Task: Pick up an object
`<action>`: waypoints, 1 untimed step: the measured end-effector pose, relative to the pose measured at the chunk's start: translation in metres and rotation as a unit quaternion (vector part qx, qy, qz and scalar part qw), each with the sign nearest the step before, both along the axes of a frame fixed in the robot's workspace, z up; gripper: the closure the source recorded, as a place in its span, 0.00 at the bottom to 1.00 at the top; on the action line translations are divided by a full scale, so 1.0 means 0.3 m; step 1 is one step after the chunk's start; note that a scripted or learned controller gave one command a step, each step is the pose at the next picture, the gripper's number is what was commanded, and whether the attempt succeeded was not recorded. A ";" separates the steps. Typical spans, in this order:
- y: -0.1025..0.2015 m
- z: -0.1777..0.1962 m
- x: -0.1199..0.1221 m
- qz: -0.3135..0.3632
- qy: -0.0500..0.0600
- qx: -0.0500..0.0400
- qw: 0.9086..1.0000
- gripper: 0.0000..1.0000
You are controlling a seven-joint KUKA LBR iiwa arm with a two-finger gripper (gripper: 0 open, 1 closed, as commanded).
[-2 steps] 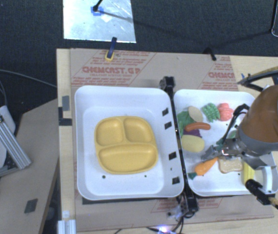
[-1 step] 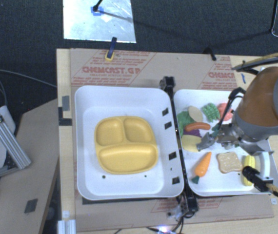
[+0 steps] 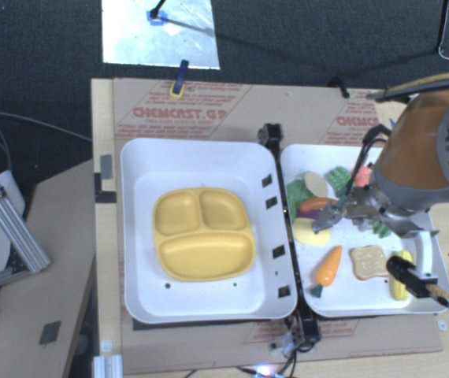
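In the right bin [image 3: 299, 294], centre-right of frame, your gripper [image 3: 328, 214] hangs low over the toy food, beside the purple piece [image 3: 316, 205]; claw state, cannot tell. Carrot [image 3: 328, 265] and toast [image 3: 368, 261] lie lower down. Left bin [image 3: 142, 294] holds a yellow divided plate [image 3: 204, 234].

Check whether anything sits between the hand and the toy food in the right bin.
Nothing visible does. The hand hangs right over the purple piece and the yellow piece, with the carrot and toast lying in the open nearby.
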State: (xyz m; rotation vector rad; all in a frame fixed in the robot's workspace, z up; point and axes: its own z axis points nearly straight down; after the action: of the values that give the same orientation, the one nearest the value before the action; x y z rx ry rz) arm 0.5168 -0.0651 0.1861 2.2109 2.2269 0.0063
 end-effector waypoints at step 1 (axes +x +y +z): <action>-0.076 -0.132 -0.105 -0.004 0.004 0.000 1.000 0.00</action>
State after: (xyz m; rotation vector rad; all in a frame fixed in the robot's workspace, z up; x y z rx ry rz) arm 0.4853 -0.0880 0.1466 2.2241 2.2213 -0.0016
